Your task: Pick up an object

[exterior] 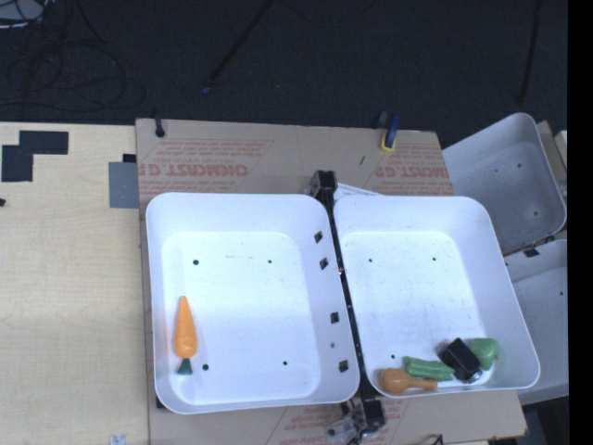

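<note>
Where the bins sit: left bin [153, 276] and right bin [505, 276] side by side, rims touching, on a cardboard sheet [278, 160].
Left bin: one carrot [184, 328] lying near the front left corner, green end toward the front wall.
Right bin: four items bunched in the front right corner.
Cluster, left to right: orange gourd [405, 381] against the front wall; green pod [427, 369] just behind it; black block [460, 359] tilted, resting on the pod's end; green lump [485, 349] touching the block.
Cardboard, far edge: blue and yellow clip [389, 133].
Right of the bins: pale grey panel [505, 179].
Gripper: state cannot be told.
</note>
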Motion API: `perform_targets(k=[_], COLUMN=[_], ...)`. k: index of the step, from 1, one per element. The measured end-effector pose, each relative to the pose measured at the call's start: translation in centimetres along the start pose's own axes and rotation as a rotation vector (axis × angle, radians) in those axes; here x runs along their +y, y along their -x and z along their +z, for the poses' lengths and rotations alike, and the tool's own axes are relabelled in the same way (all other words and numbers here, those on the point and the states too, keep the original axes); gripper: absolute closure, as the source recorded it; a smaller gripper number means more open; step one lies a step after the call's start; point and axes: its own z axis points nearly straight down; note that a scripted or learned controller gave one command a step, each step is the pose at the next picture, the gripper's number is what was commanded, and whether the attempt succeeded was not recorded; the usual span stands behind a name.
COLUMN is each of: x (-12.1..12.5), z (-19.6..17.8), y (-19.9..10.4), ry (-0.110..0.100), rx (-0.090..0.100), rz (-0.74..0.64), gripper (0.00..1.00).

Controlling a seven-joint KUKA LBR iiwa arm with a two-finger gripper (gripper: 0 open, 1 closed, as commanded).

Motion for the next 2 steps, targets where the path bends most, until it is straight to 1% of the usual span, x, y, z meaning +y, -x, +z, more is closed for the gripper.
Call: perform_targets(k=[1, 2], x=[0.84, -0.07], z=[0.29, 0.26], y=[-3.06, -3.03], ry=[-0.006, -0.006], rx=[0.0, 0.0], rz=[0.005, 0.007], gripper=[1.0, 1.0])
